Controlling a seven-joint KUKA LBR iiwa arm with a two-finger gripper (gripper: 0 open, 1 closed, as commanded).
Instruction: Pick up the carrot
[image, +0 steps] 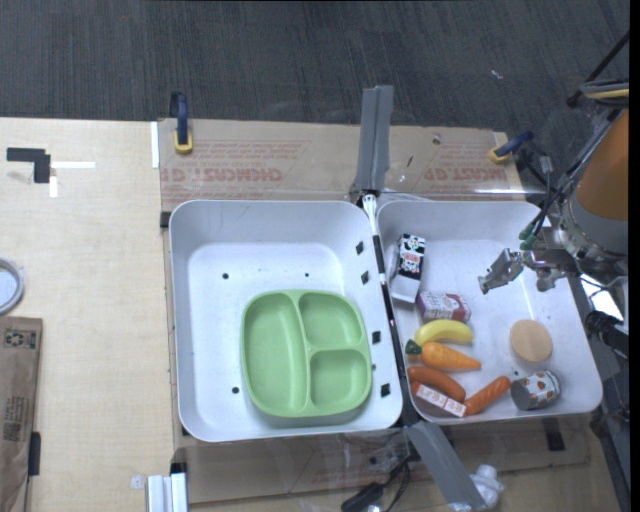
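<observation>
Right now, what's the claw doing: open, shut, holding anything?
Claw: fingers spread, open, holding nothing; it is above the right bin, apart from the carrot.

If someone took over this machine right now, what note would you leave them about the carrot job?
Tool: hangs over the right bin, up near its far right side, nothing between its fingers.
Carrots: two lie at the bin's near end, one just below the banana, another slanted beside the small jar.
Done: nothing lifted.
Left: move down to a carrot, grip it, raise it.
</observation>
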